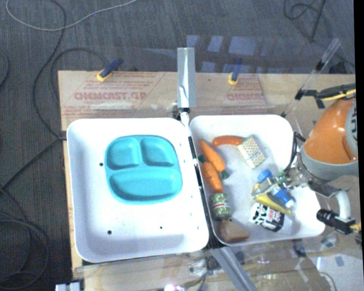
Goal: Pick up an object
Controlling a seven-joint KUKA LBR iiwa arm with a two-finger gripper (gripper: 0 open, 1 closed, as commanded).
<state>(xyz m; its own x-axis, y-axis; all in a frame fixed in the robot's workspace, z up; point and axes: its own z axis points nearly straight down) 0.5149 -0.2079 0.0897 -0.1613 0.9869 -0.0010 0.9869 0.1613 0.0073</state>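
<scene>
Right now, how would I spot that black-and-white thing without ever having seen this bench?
Look at the right white bin, the one crowded with small items. Go to its near right corner, beside the grey and orange arm. The black-and-white patterned object lies there, the only cow-spotted piece, just below a yellow and blue cluster.

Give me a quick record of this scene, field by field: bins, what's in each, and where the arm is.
left bin: holds a blue tray with three compartments
right bin: holds carrots, a checkered block, a small can, a brown piece, a black-and-white item, blue and yellow pieces
arm: over the right bin's right edge
gripper: low among the blue and yellow pieces; a hold can't be judged
bench: brown board under both bins
</scene>
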